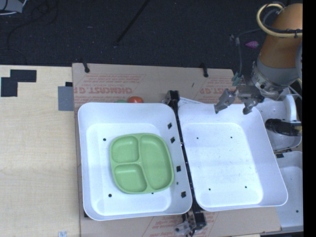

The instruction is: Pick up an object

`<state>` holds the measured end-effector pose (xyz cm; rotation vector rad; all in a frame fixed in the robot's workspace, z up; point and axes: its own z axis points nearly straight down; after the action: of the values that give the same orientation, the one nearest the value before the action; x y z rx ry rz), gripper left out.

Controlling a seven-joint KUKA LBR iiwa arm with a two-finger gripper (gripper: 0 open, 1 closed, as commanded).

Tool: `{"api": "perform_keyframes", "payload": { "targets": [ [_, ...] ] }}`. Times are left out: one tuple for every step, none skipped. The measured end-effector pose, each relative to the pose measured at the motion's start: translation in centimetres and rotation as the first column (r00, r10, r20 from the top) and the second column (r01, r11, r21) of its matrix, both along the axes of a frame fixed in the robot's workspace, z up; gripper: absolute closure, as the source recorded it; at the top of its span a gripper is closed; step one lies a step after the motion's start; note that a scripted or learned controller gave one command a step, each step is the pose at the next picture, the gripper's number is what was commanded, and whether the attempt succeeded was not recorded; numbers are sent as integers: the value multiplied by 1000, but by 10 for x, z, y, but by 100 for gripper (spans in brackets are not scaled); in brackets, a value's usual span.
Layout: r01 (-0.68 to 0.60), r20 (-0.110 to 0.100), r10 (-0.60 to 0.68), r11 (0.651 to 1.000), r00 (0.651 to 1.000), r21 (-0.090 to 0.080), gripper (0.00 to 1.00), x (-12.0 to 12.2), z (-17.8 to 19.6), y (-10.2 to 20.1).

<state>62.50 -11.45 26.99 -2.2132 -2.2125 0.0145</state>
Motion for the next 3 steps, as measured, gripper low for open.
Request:
{"api": "perform_keyframes", "payload": {
  "targets": [
    [-2,12,2,1000,1000,-1,0,2,7,0],
    [-1,6,1,1000,1000,-1,0,-6,-53,7],
    [0,7,0,1000,1000,-1,0,-1,-115,9]
  ]
}}
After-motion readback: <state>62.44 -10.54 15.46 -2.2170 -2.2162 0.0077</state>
